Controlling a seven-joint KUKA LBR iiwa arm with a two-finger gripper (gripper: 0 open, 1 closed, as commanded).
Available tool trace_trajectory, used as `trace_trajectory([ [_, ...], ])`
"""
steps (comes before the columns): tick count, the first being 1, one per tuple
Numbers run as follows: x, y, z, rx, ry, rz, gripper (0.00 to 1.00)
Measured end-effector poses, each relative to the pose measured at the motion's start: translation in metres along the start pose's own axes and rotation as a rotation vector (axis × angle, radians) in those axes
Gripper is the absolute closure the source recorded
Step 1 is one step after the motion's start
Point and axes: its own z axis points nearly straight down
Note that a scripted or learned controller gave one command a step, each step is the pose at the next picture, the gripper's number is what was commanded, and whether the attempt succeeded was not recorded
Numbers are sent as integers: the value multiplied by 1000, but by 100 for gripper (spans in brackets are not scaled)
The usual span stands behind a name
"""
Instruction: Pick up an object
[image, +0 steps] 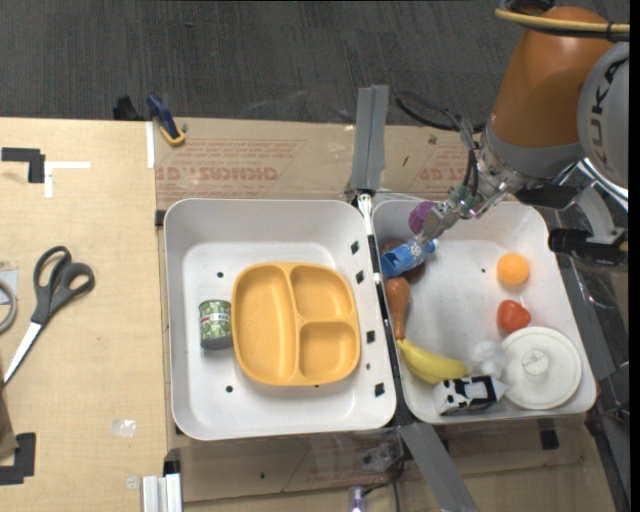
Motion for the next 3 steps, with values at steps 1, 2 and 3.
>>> trace_trajectory([
  [1,-86,-5,-94,0,-2,94,100],
  [2,-98,-24,25,2,0,62,100],
  [3,-85,-31,161,0,-1,208,100],
])
